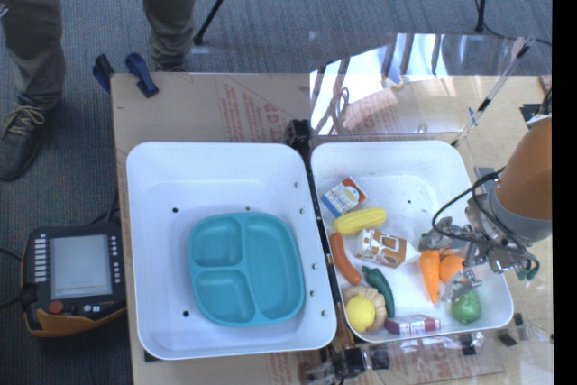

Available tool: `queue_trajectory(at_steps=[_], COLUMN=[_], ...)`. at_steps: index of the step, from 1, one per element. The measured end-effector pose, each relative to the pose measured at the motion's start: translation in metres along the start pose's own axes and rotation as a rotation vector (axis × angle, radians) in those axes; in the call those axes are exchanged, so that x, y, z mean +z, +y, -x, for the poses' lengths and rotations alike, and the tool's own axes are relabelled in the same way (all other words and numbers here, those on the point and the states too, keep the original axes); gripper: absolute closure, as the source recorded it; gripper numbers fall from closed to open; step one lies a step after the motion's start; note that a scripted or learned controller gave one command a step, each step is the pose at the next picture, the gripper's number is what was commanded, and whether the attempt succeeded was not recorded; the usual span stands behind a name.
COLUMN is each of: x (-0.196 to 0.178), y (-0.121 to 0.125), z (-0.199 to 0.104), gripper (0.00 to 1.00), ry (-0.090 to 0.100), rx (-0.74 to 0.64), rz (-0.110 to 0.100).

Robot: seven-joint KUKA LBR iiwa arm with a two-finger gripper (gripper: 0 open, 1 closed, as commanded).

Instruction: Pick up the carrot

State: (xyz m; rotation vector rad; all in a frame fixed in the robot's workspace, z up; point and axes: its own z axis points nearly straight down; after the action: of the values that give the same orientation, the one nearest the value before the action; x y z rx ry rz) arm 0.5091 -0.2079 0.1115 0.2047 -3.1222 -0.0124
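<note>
I hover my gripper point(464, 270) just right of the carrot point(430, 273), approaching; jaws' state I cannot tell. Next: centre over it, descend.

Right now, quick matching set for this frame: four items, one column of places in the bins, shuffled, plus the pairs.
Items:
1. carrot
2. teal divided plate
3. corn cob
4. lemon

Places:
A. middle of the left bin
B. right bin, beside the end effector
C. right bin, near its front left corner
D. right bin, just below the small snack packet

Pairs: 1-B, 2-A, 3-D, 4-C
</note>
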Motion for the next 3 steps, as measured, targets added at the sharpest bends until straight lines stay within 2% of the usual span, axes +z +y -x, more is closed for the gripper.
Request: queue_trajectory(at_steps=[1,2,3], x=[0.018,0.008,0.011], y=[0.009,0.011,0.072], z=[-0.010,-0.007,-0.024], gripper=[0.00,1.00,1.00], ry=[-0.030,-0.032,-0.011], rx=[0.549,0.542,0.534], rz=[-0.005,-0.004,-0.002])
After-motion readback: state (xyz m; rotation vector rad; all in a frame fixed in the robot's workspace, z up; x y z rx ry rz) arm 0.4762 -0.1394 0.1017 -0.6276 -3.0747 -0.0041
